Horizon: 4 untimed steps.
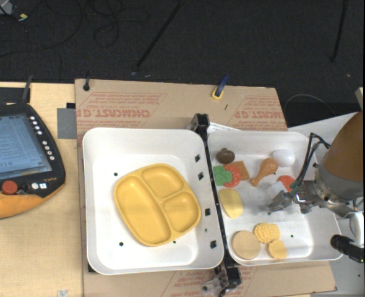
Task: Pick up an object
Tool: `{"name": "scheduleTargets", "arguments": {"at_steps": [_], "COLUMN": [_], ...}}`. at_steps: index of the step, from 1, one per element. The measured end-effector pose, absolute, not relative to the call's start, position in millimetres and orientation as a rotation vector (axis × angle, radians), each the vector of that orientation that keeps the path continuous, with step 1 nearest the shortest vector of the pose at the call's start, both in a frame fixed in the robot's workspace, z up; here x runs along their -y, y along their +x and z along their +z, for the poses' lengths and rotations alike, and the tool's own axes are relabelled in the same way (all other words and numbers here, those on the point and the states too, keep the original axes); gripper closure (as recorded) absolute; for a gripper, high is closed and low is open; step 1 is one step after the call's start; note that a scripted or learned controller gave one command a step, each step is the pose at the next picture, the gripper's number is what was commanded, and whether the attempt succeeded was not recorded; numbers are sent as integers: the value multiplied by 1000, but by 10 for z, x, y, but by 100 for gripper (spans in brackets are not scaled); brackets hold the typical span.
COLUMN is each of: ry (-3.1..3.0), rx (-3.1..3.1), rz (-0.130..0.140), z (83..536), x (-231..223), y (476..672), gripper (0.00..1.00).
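The right bin (300, 243) holds several toy foods: a brown piece (225, 156), a green and red piece (226, 176), a drumstick (266, 169), a white piece (283, 158), a small red piece (286, 182), a pale yellow piece (231, 203), a corn cob (266, 232), a beige disc (245, 245) and a small yellow piece (277, 249). My gripper (291, 204) hangs low over the right side of this bin, just below the red piece. Its fingers stand open with bare bin floor between them. Nothing is held.
The left bin (102, 159) carries a yellow divided plate (156, 203). A black divider (208, 184) separates the bins. A teach pendant (18, 159) lies on the bench at far left. The arm's body (346, 159) covers the right bin's right rim.
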<state>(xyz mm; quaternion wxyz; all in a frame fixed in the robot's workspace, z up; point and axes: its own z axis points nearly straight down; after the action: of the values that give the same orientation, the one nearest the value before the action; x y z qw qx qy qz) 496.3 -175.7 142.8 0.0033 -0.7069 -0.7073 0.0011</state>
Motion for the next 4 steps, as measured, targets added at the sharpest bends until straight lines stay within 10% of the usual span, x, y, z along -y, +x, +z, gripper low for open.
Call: {"name": "scheduleTargets", "arguments": {"at_steps": [1,2,4], "ry": [-2215,-2224,-2222], "rx": [2217,2211,2223], "rz": [4,2,-2], "z": [889,1016,1894], "x": [1730,1754,1724], "y": [4956,4955,5020], "gripper": [0,100,100]}}
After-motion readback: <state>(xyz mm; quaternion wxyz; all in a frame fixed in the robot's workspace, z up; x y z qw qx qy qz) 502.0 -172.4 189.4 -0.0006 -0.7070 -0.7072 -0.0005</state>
